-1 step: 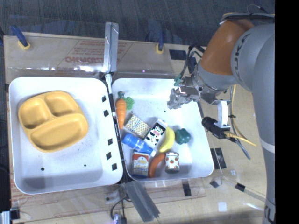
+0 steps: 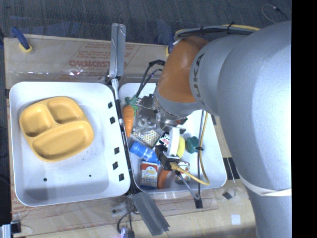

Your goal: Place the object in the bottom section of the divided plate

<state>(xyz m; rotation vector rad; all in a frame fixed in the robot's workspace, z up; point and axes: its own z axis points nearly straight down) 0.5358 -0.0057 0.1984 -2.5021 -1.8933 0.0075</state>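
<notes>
A yellow divided plate lies in the left bin, with two small sections at the back and one large section at the front; nothing lies in it. My gripper is down in the right bin, among a pile of small things. An orange carrot lies just to its left, and a blue object sits right below it. The wrist and arm hide much of that bin.
Also in the right bin are a red and white carton, a yellow piece, a teal piece and an orange item. A divider with black clips separates the bins.
</notes>
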